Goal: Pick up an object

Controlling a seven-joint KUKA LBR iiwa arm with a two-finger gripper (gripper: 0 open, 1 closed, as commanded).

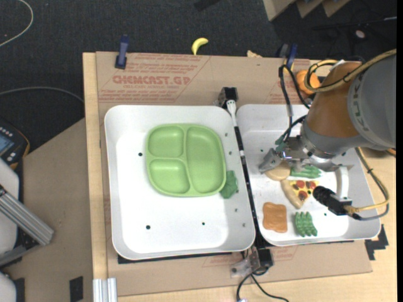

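Camera view has our pincer spread wide, empty, low in the right bin beside the pizza slice, so picking remains undone.

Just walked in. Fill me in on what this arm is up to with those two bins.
The grey and orange arm reaches into the right bin, its tool low among toy food: a pizza slice, a tan piece and a green ridged piece. Nothing can be seen gripped. The left bin holds a green divided plate with a small green item beside it.
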